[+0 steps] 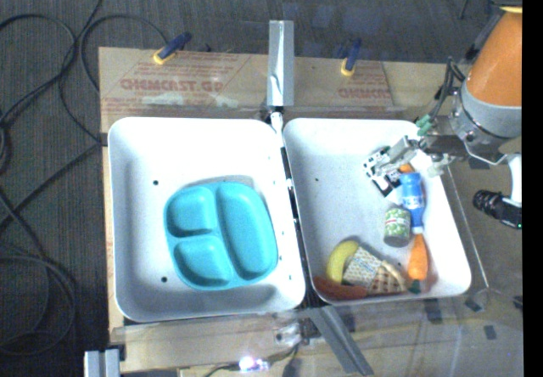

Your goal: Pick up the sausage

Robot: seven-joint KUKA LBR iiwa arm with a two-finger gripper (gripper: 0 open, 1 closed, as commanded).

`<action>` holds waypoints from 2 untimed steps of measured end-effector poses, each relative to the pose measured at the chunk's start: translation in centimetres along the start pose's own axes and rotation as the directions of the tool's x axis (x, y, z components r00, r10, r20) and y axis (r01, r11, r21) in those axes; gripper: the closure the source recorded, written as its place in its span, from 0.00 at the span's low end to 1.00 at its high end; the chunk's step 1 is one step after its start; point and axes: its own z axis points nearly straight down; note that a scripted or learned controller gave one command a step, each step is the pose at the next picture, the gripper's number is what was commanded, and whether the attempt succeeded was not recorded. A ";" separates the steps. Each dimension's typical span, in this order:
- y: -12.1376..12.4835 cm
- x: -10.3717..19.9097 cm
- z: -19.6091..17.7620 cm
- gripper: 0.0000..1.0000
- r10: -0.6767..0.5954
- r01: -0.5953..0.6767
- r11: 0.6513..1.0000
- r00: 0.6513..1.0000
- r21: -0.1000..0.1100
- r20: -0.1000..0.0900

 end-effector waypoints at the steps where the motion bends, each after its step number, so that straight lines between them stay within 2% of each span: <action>1: 0.8 -2.4 0.3 0.00 -0.093 0.093 0.996 0.996 0.000 0.002; 2: 0.9 -2.2 -0.5 1.00 -0.095 0.095 0.995 0.995 0.000 0.000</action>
